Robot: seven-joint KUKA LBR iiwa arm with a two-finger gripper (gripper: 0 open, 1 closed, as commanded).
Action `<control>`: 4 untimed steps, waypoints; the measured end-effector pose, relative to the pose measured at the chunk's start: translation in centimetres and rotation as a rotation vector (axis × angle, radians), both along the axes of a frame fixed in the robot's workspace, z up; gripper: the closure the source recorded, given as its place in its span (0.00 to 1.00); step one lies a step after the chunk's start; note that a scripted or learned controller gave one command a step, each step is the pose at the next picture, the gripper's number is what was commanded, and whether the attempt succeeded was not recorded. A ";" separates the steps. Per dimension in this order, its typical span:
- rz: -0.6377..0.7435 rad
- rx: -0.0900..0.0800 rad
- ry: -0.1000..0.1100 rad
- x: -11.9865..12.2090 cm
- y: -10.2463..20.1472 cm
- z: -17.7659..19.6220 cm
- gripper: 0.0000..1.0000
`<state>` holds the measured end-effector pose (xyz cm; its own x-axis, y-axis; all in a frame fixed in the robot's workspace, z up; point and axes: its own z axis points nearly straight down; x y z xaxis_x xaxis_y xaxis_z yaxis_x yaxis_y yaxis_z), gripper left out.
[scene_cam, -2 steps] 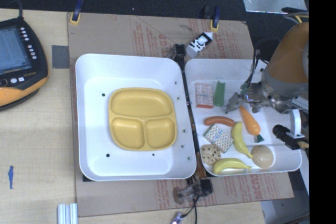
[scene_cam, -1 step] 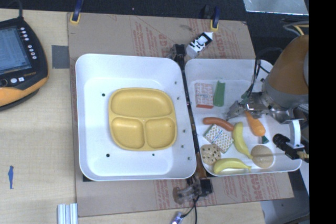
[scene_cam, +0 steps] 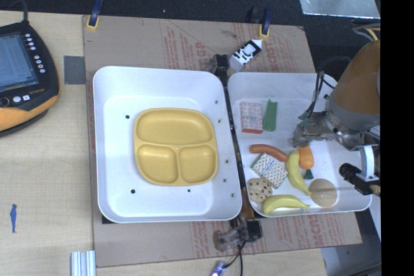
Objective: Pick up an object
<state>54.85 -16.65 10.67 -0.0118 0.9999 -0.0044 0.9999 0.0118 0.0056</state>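
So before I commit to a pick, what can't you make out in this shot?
- The tool: too small and dark against the arm to tell its finger state.
- The carrot: its top is partly covered by the tool, so contact is unclear.
- The arm: cut off at the right edge of the camera view.
- The printed packets: labels too small to read.
- The handheld screen: cut off at the left edge, text blurred.

The grey arm's two-finger gripper [scene_cam: 304,134] hangs low over the right shallow white bin [scene_cam: 284,80]. Just beside its jaws lie a small orange carrot-shaped toy [scene_cam: 305,157] and a yellow plastic banana [scene_cam: 295,171]. Well apart from them, the left white bin [scene_cam: 110,139] holds a yellow three-compartment plastic plate [scene_cam: 175,145].
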 end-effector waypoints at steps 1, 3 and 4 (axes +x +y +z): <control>-0.001 0.000 0.000 0.0 0.0 0.0 0.00; -0.001 0.003 0.011 -4.1 4.9 -0.5 1.00; -0.006 0.006 0.006 -1.6 12.8 9.6 1.00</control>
